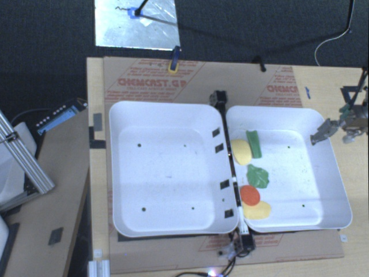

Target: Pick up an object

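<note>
Five small plastic toy pieces lie against the left wall of the right shallow white bin, right of the frame's centre: a pale yellow rounded piece, a long green piece touching it, a leafy green piece below, then a round orange-red piece touching a yellow oval piece. The grey hand hangs at that bin's upper right rim, well apart from them; whether it is apart or together, I cannot tell. The left white bin sits beside it on the tan tabletop.

Two shallow white smooth plastic bins; matt brown printed cardboard sheet beneath; crinkled shiny silver foil square, upper left of frame.
</note>
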`<state>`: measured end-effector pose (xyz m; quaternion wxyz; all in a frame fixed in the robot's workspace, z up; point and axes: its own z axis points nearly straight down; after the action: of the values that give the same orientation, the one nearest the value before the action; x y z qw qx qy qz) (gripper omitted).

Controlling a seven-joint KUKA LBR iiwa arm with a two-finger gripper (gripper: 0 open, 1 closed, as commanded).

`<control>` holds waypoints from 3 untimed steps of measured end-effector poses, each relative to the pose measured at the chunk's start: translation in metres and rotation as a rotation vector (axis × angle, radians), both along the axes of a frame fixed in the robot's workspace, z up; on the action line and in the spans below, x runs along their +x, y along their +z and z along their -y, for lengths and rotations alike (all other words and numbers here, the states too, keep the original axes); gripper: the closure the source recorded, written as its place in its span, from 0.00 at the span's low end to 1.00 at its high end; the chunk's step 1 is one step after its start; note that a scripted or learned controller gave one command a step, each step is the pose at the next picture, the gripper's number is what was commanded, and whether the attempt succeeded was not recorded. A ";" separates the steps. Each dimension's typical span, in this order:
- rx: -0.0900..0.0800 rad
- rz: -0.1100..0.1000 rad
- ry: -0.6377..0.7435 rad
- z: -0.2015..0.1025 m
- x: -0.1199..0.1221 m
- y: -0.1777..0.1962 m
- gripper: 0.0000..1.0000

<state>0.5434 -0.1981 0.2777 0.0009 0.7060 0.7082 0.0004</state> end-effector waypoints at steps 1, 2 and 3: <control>-0.001 0.004 0.004 0.000 0.001 0.011 1.00; -0.008 0.020 0.002 0.009 0.004 0.268 1.00; 0.005 -0.012 -0.005 0.008 -0.060 0.130 1.00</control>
<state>0.4830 -0.2064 0.4077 -0.0050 0.7077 0.7064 -0.0022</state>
